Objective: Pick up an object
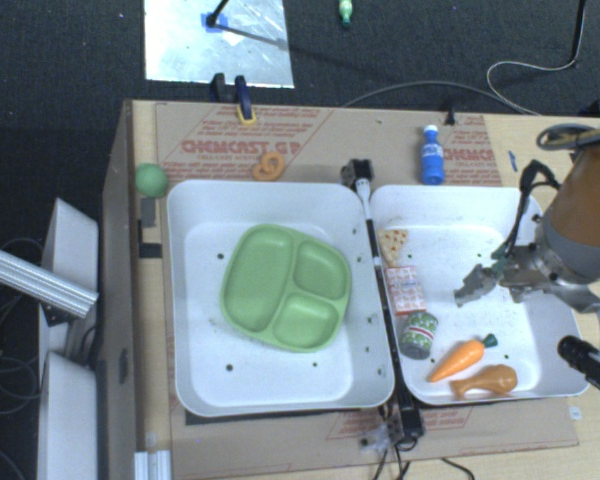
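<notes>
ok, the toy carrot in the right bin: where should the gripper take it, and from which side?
Probably across the thick middle of the carrot, coming straight down from above. It lies flat on the right bin floor, pointing along a slant, green top up-right, so fingers should close across its narrow width. The tan gourd-shaped toy sits tight against its lower side; grip nearer the leafy end, where there is more room. The gripper is above-right.
</notes>
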Action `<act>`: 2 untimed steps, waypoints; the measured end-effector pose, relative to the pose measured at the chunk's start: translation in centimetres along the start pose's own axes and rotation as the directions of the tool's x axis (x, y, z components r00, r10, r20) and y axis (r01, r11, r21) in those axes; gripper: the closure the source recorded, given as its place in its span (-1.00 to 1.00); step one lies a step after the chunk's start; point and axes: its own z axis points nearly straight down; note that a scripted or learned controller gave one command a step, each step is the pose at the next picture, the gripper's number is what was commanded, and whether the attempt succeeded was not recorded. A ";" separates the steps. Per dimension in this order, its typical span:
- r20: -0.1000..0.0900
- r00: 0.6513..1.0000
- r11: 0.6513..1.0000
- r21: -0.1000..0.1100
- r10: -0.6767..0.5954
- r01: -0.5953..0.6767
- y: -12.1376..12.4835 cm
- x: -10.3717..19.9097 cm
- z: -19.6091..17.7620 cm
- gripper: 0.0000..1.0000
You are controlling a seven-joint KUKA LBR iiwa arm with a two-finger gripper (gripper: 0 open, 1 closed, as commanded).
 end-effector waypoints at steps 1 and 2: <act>0.000 1.000 1.000 0.000 0.002 -0.002 -0.1 2.5 11.7 -1.00; 0.001 1.000 1.000 -0.001 0.000 0.000 9.4 -0.5 13.0 -1.00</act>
